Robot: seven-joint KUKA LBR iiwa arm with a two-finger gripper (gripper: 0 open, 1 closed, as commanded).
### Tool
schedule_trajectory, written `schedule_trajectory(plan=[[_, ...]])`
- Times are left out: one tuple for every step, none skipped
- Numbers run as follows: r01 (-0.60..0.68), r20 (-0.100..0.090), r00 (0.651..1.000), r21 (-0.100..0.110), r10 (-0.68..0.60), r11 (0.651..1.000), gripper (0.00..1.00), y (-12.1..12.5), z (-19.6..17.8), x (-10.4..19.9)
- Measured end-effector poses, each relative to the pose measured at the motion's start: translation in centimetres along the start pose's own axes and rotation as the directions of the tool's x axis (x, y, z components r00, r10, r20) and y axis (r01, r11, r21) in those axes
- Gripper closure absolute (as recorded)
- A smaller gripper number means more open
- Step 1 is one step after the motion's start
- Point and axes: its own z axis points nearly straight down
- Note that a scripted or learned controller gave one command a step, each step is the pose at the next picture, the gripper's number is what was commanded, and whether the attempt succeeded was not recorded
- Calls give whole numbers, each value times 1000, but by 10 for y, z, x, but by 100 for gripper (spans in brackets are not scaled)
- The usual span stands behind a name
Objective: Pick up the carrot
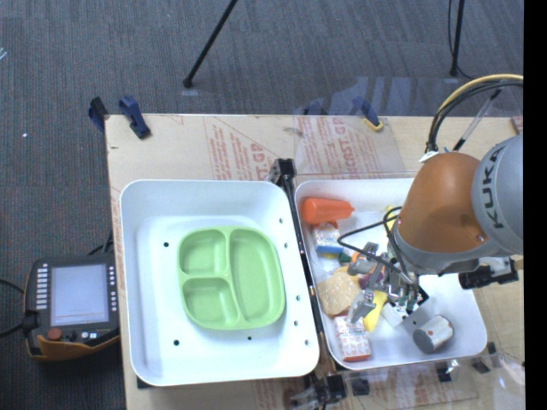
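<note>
Metal and cable crowded the wrist, so whether the jaws of the gripper (pixel 382 290) stood apart or together could not be told from the camera view; nothing showed clearly between them. They hung low over the right bin (pixel 466 348), amid the clutter at its middle.

Up and to the left of the jaws, well apart from them, lay the carrot (pixel 326 209), near the far-left corner of that same bin and untouched. It looked plain orange, short and stout, blunt at its left end and tapering toward the right, lying flat and roughly crosswise.

Between the jaws and the carrot lay a small packet (pixel 327 242) with blue and yellow print, just below the carrot. Just left of the jaws sat a tan, bread-like piece (pixel 338 292), and right under them a yellow thing (pixel 373 313), perhaps a banana, though half hidden. Lower left of the jaws lay a red-and-white packet (pixel 351 338); lower right, a grey cylinder (pixel 432 333) with a reddish face.

Farther left, beyond the bin wall, the left bin (pixel 145 220) bore a green divided plate (pixel 231 278). Off the bench at the far left rested a grey and orange pendant (pixel 73 306) with a screen.
</note>
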Motion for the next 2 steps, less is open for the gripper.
schedule_trajectory(plan=[[-165,14,986,-7,166,986,0,6,10,-51],[-161,21,987,-6,161,987,100,6,-4,-54]])
